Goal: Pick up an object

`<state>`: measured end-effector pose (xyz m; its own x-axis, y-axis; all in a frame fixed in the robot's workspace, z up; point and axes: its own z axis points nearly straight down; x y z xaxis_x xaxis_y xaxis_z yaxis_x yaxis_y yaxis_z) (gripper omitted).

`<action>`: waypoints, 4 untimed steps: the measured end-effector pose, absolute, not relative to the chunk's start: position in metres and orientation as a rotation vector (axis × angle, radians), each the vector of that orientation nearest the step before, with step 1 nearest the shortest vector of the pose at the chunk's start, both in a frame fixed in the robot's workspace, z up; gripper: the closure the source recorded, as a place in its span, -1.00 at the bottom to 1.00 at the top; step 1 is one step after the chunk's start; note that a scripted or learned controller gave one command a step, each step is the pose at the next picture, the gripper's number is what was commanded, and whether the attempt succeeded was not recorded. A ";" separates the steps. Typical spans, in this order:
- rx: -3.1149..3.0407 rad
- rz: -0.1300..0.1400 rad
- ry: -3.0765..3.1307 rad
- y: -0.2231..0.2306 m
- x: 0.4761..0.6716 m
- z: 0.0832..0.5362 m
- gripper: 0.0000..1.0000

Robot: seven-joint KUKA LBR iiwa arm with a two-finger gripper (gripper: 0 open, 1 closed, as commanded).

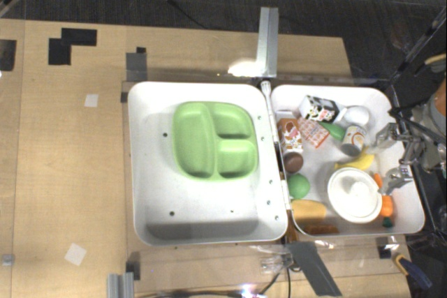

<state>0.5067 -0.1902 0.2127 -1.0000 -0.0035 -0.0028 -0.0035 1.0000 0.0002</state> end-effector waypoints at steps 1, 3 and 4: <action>-0.212 -0.003 3.128 -0.202 0.500 0.116 -1.00; -0.165 -0.012 3.117 -0.206 0.499 0.091 -1.00; -0.115 -0.016 3.117 -0.191 0.500 0.091 -1.00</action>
<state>0.5001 -0.1910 0.0914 -0.9970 -0.0736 -0.0219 -0.0734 0.9972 -0.0109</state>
